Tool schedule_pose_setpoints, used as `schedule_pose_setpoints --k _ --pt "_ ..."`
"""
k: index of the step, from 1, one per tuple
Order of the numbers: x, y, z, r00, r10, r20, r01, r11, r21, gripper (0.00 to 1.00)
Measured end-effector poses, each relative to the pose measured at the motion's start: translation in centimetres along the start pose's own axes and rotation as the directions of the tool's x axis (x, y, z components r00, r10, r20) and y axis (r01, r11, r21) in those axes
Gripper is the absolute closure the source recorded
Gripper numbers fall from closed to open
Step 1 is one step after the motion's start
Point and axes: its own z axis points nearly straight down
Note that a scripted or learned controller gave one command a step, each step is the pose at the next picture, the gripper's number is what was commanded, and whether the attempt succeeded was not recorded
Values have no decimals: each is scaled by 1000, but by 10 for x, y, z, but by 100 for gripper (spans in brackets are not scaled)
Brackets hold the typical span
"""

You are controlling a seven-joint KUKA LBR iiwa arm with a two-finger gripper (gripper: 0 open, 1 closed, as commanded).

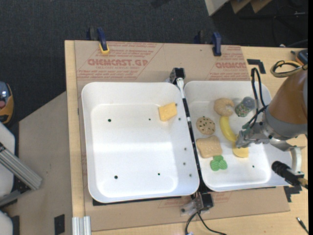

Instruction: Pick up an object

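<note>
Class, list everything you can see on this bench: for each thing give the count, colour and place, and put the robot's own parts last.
White bins: 2, side by side; left bin, right bin.
Cheese-like block: 1, yellow-orange, left bin, far right part.
Cookie: 1, tan with dark spots, right bin.
Banana: 1, yellow, right bin centre.
Bread slice: 1, light brown, right bin, by the divider.
Green piece: 1, right bin, near edge.
Yellow piece: 1, beneath the end effector.
Clamps: 2, blue;.
End effector: 1, grey, over right bin.
</note>
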Motion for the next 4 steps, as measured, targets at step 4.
schedule_pose_setpoints --k 4 --pt "19 13 -49 1000 1 -8 -1 1000 12 100"
